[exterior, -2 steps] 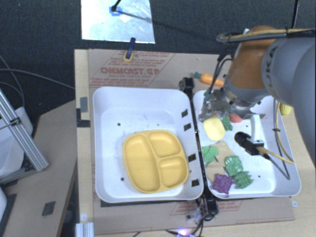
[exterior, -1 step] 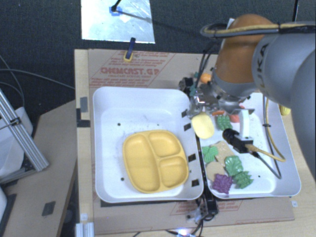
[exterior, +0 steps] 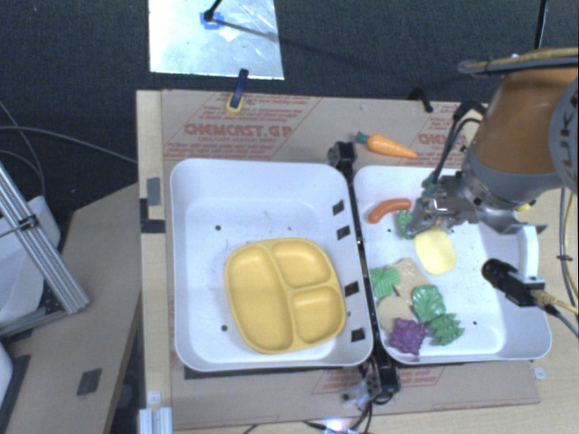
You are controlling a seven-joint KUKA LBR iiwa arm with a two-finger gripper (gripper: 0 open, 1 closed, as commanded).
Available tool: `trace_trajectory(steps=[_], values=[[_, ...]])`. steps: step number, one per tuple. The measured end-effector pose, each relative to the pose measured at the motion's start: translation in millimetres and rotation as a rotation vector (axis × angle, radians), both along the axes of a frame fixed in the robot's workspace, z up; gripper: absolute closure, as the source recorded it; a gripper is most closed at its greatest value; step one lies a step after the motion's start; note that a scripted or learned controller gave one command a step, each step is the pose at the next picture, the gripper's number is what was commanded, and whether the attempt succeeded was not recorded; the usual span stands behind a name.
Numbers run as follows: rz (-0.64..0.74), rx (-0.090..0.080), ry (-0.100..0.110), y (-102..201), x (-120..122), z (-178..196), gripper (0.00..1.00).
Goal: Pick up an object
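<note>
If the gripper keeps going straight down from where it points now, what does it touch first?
Probably the pale yellow food piece lying in the right bin, just below the gripper. Depth is hard to judge from this slanted view, so it might meet a small green item beside it instead.

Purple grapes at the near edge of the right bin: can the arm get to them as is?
Probably yes. The purple grapes lie open from above, though green leafy pieces press against them on the right, so a clean grasp looks tight. The pincer sits farther back in the right bin.
</note>
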State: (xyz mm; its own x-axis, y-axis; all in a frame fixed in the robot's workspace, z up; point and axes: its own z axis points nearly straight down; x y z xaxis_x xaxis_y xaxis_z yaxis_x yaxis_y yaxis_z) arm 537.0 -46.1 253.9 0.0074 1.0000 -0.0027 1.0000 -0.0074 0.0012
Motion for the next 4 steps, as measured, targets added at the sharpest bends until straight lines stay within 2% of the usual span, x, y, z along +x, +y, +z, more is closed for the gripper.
trace_trajectory(steps=[1,2,3,4], values=[[0.018,0.006,0.000,76.4,-19.0,10.1,1.00],[0.004,0.002,0.004,34.9,-45.0,-29.7,1.00],[0.012,0.003,-0.002,37.6,-42.5,-17.2,1.00],[0.016,0.004,-0.005,77.0,-12.4,15.0,1.00]])
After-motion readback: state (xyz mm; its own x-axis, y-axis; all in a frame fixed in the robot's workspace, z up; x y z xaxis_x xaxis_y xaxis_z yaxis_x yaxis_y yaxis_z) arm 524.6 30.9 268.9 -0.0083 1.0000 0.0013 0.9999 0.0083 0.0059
